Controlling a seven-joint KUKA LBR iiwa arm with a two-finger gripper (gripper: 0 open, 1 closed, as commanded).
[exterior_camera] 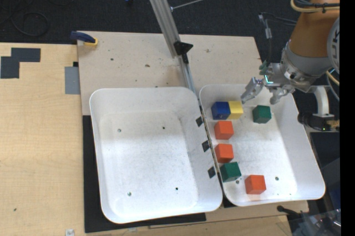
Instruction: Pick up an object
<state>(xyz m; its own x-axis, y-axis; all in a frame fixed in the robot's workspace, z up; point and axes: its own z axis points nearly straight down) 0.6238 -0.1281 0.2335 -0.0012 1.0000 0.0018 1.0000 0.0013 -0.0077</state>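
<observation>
The right bin [299,146] holds several small cubes: a blue one [220,110] touching a yellow one [236,109], a green one [262,114] at the back, two orange ones [223,130] [224,152] along the left wall, another green one [231,171] and an orange one [255,184] near the front. My gripper [264,91] hangs open above the bin's back edge, just behind the back green cube, with nothing between its fingers.
The left bin [144,157] lies beside the right one, with black clips on the shared wall. A slanted aluminium bar [165,18] rises behind the bins. A blue and yellow clamp [83,38] sits at the board's back left corner.
</observation>
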